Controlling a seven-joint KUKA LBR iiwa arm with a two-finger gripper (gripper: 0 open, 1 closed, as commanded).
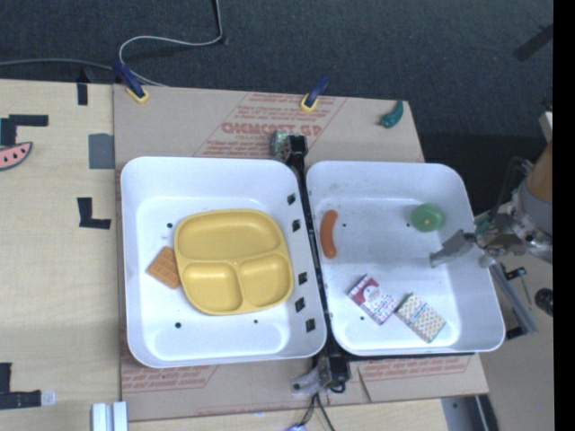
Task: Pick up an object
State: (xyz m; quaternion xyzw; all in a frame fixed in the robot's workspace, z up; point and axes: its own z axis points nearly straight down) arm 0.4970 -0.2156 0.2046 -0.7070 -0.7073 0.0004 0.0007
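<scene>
My gripper (472, 248) hangs over the right rim of the right bin (386, 176), open, with nothing between its fingers. One grey finger (446, 253) reaches left over the bin floor. A green round object (427, 216) lies just up and left of it. An orange sausage (329, 233) lies by the bin's left wall. A red and white packet (372, 299) and a patterned box (420, 317) lie near the front, below and left of the gripper.
The left bin (148, 330) holds a yellow divided plate (234, 260) with an orange cracker (164, 267) tucked at its left edge. A black divider (305, 241) separates the bins. Clamps and a cable lie on the cardboard behind.
</scene>
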